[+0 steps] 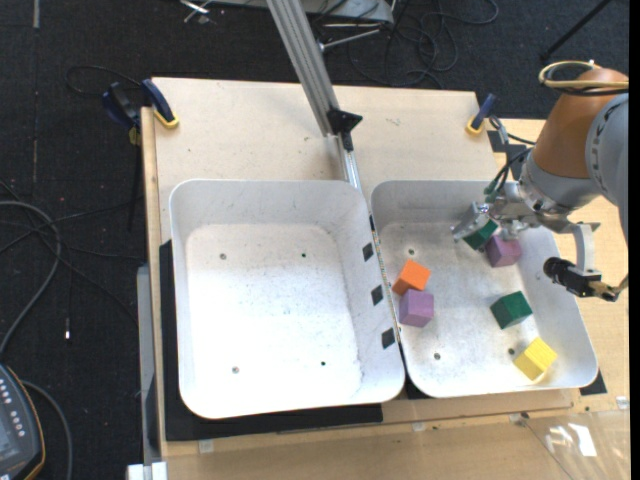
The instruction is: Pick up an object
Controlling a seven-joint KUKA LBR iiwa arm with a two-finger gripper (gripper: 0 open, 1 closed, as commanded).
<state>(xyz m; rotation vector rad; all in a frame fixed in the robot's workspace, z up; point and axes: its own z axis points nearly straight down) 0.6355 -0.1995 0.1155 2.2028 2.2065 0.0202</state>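
My gripper (484,228) hangs over the back part of the right bin (400,208), reaching in from the right. A dark green block (481,236) sits tilted between its silver fingers, and the gripper is shut on it. A purple block (504,251) lies just right of that, touching or nearly touching it. Nearer the bin's left wall an orange block (411,275) rests beside a second purple block (416,307). A green block (511,309) and a yellow block (536,358) lie toward the front right corner.
The left bin (180,208) stands beside the right one, with a shared raised divider (378,278) between them. A slanted metal rail (305,53) rises behind the bins. Clamps sit at the bench's back corners (160,108).
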